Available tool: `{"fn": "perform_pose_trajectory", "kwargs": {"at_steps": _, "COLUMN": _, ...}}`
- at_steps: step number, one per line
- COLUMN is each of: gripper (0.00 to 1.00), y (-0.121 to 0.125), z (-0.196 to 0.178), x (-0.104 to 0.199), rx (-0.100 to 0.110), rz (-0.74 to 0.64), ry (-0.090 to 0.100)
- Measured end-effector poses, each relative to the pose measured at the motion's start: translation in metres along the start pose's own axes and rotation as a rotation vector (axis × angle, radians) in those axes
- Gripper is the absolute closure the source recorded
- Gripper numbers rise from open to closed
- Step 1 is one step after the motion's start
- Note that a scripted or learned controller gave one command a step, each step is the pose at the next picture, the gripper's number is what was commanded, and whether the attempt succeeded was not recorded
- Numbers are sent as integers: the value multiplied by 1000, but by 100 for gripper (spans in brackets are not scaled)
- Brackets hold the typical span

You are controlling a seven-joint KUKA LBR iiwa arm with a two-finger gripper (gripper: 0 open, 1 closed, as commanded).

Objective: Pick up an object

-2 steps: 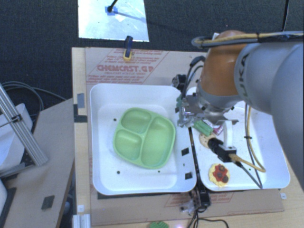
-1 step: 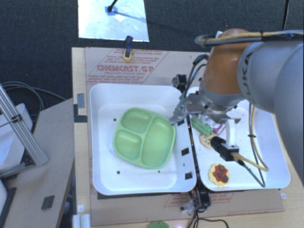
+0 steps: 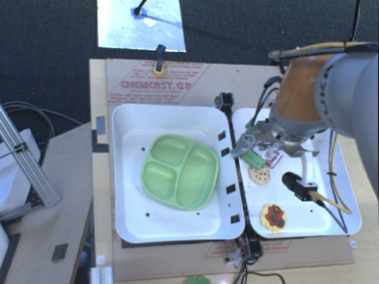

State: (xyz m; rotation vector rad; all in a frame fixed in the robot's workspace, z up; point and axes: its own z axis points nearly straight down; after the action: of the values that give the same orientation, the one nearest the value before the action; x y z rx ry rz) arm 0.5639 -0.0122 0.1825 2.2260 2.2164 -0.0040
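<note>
Camera view, claw: the claw [image 3: 247, 145] hangs low over the left part of the right bin [image 3: 311, 218], close to the wall the two bins share. I cannot tell whether it is released or clenched, as the wrist above hides it.
Camera view, nearest thing: a small green piece [image 3: 253, 158] lies just below and slightly right of the claw. It is touching or nearly touching the claw, and I cannot say if it is grasped.
Camera view, long axis: the green piece looks to run at a slant, from upper left to lower right. It is too small to be sure.
Camera view, neighbours: a pink and white scrap [image 3: 274, 158] lies just beside the green piece on its right. A tan cookie [image 3: 259, 175] lies just below it. A small toy pizza [image 3: 273, 216] lies well apart, near the front rim.
Camera view, edges: the shared wall stands just to the claw's left, so I judge that side has little room.
Camera view, open room: the bare bin floor lies to the right and front, past the cookie.
Camera view, arm: the arm [image 3: 323, 93] reaches in from the right, above the back of the right bin.
Camera view, left bin: the left bin [image 3: 127, 158] holds a green divided plate [image 3: 179, 171], well apart from the claw.
Camera view, likely move: probably a short drop or a straight lift at the green piece.
</note>
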Motion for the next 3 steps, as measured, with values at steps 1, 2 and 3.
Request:
{"fn": "perform_pose_trajectory", "kwargs": {"at_steps": 1, "gripper": 0, "y": 52, "z": -158, "x": -52, "rx": -25, "rz": -2, "ry": -4}}
{"fn": "perform_pose_trajectory", "kwargs": {"at_steps": 2, "gripper": 100, "y": 50, "z": -159, "x": -48, "rx": -9, "rz": -11, "ry": 0}}
{"fn": "perform_pose_trajectory", "kwargs": {"at_steps": 3, "gripper": 100, "y": -38, "z": 7, "x": -9, "rx": 18, "rz": -6, "ry": 6}}
